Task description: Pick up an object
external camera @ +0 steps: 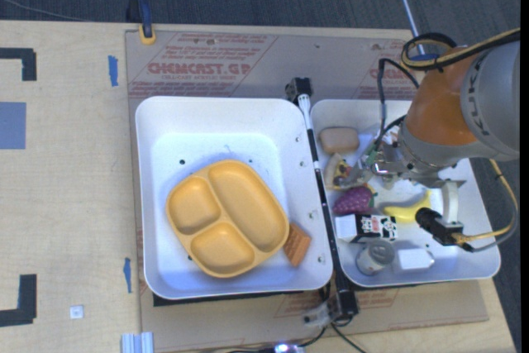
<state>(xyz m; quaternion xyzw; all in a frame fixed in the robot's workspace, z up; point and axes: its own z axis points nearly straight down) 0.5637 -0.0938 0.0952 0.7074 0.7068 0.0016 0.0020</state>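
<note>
The arm hangs low over the right bin (483,260), where small things lie: a purple toy (354,199), a tan lump (337,139). It looks ready to reach down. Next it must pick one thing and close on it.

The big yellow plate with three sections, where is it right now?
The yellow three-section plastic plate lies in the left white bin, toward its front, with a small orange-brown cracker-like piece touching its right edge.

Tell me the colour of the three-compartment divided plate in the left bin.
Yellow-orange all over, the three-compartment divided plate; the fixed overhead camera view shows it plainly in the left white bin.
</note>
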